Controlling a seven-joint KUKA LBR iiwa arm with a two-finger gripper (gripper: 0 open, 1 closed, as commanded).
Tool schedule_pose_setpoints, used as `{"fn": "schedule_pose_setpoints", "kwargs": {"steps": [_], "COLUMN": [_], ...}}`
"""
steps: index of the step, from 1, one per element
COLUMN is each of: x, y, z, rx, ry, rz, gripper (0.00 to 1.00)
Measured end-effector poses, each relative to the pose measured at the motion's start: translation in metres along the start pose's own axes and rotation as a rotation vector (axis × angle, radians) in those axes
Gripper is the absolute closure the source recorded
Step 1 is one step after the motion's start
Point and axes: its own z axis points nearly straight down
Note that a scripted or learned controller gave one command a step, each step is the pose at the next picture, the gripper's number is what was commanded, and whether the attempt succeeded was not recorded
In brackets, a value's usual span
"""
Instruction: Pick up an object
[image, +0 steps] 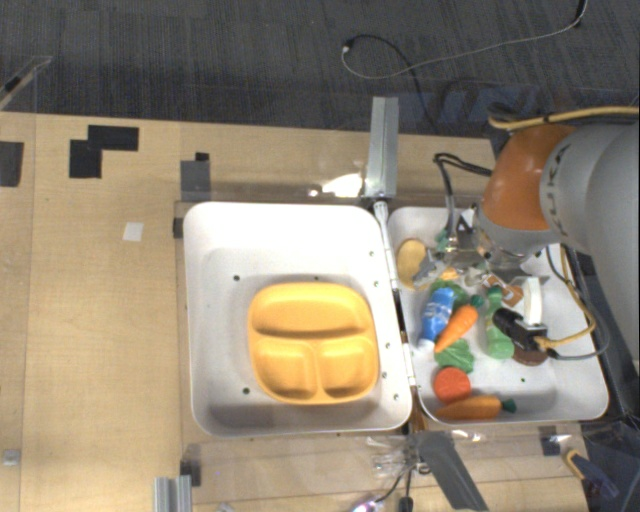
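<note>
The end effector (462, 262) hangs low over the far part of the right bin (585, 400), just above a tight clutter of toy food, and whether it is apart or together I cannot tell, nor whether anything is caught in it. Candidates lie packed below it: a beige piece (410, 258) at the far left, a blue bottle (436, 314) touching a carrot (460, 324), green pieces (499, 343) beside that, and a red tomato (452, 384) and orange item (468, 407) nearer. The likely trouble is crowding (objects touch or overlap), so a descent could land on two things, nudge one aside, or close on nothing. The left bin (215, 400) holds a yellow divided tray (312, 340), well apart.
</note>
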Motion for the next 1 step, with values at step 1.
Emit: {"fn": "schedule_pose_setpoints", "kwargs": {"steps": [1], "x": [0.001], "y": [0.002], "z": [-0.012], "rx": [-0.005], "ry": [0.0], "rz": [0.0], "gripper": [1.0]}}
